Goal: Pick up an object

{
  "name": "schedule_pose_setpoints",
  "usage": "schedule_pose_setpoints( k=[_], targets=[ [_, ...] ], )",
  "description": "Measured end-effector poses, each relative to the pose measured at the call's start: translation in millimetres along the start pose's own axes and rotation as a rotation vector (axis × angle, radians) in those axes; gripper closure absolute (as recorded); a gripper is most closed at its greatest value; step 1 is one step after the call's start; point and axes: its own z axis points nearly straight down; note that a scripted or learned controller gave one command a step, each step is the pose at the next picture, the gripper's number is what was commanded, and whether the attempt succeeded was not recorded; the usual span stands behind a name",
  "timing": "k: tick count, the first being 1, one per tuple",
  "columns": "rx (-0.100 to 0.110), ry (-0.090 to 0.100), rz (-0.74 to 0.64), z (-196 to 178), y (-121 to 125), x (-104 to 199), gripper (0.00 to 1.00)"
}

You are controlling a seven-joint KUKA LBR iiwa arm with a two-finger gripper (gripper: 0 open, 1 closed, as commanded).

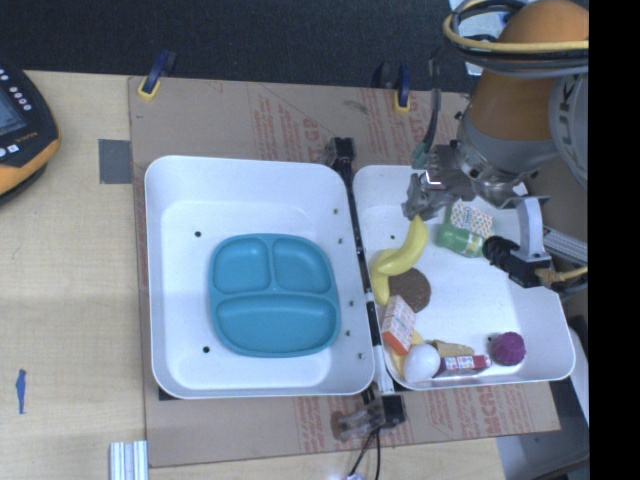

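My gripper (428,196) hangs low over the far part of the right bin (540,313), just above the upper end of a yellow banana (402,252). Nothing shows between its fingers. Right of the gripper lies a small green and white bottle (464,230). In front of the banana sits a brown round cookie (410,290), then a red and white carton (398,325), a white egg (421,362), a flat packet (460,360) and a purple ball (508,348).
The left bin (170,268) holds a blue divided plate (273,294). Both bins rest on a cardboard sheet (250,118) clamped at the far edge. A yellow and black device (18,128) sits at far left.
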Motion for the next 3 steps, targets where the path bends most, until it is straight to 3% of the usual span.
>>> schedule_pose_setpoints(
  k=[1, 2, 3],
  targets=[
    [0.01, -0.004, 0.008, 41.4, 6.5, 6.3, 1.0],
    [0.006, -0.004, 0.009, 39.1, 6.7, 5.7, 0.0],
    [0.009, -0.006, 0.015, 64.3, -6.3, -59.1, 0.0]
  ],
)
